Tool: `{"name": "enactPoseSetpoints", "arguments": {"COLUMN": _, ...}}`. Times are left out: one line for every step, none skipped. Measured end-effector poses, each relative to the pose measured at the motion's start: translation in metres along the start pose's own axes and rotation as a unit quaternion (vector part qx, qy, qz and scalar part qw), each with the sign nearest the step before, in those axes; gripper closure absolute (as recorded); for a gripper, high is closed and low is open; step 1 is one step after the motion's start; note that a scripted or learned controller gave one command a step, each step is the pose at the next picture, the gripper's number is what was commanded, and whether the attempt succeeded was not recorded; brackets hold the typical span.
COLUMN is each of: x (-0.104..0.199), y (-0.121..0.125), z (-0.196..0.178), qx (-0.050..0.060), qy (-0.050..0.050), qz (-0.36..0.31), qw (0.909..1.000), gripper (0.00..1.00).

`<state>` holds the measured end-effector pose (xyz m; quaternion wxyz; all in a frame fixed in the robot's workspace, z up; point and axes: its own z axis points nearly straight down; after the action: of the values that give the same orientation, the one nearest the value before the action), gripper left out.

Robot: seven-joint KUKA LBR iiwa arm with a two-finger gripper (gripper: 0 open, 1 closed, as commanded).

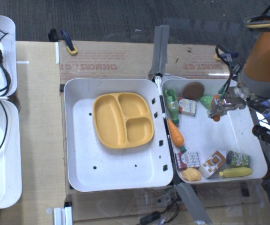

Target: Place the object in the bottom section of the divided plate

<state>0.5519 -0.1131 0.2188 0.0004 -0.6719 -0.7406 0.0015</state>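
The yellow divided plate (123,120) lies in the left white bin (78,163), with one long section on its left and two smaller ones on its right, all bare. My gripper (218,110) hangs low over the upper part of the right bin (247,130). It is next to a green toy (205,101), and a small orange-red piece (216,117) shows at its tip. The arm's body hides how the gripper stands on that piece.
The right bin holds several toy foods: a green bottle (171,105), carrot (175,133), brown round item (193,90), small box (187,107), red packet (189,159), cheese wedge (191,174), carton (213,163), green can (238,159) and yellow piece (235,172).
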Motion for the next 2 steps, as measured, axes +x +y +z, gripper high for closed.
{"name": "enactPoseSetpoints", "arguments": {"x": 0.008, "y": 0.013, "z": 0.015, "qx": 0.000, "qy": 0.000, "qz": -0.099, "qw": 0.9951, "gripper": 1.00}}
{"name": "enactPoseSetpoints", "arguments": {"x": 0.090, "y": 0.002, "z": 0.028, "qx": 0.000, "qy": 0.000, "qz": -0.214, "qw": 0.9769, "gripper": 1.00}}
